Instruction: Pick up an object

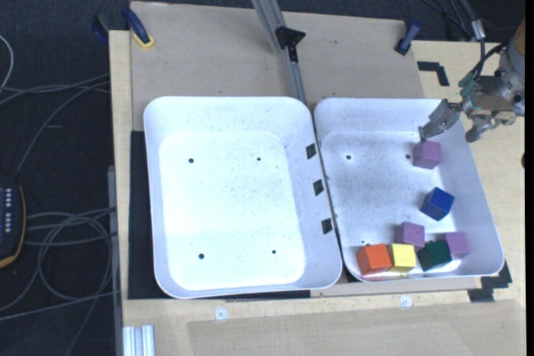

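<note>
Orange cube (375, 258), yellow cube (403, 256) and green cube (434, 254) line the right bin's (367, 179) near wall; blue cube (437, 203) behind; purple cube (427, 154) lies free at 7 o'clock of the spread fingers (455, 122).

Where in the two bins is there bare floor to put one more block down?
The left bin has bare floor wall to wall. In the right bin, the floor left of the purple block and blue block is free. Its front right corner is crowded around the orange block.
</note>
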